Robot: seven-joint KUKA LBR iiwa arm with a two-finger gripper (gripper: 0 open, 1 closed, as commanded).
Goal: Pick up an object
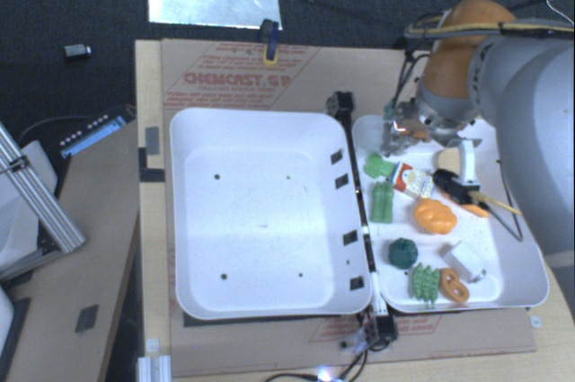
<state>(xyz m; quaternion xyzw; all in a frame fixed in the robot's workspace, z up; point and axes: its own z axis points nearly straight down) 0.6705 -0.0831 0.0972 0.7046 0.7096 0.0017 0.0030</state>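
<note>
My gripper hovers upper right over crowded right white bin; finger state unreadable. Risk: closing beside bright green block, grasping nothing.

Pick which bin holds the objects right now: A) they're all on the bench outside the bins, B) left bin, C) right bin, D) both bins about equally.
C: the orange piece, dark green ball and the other small items all lie in the right bin, below the gripper.
</note>
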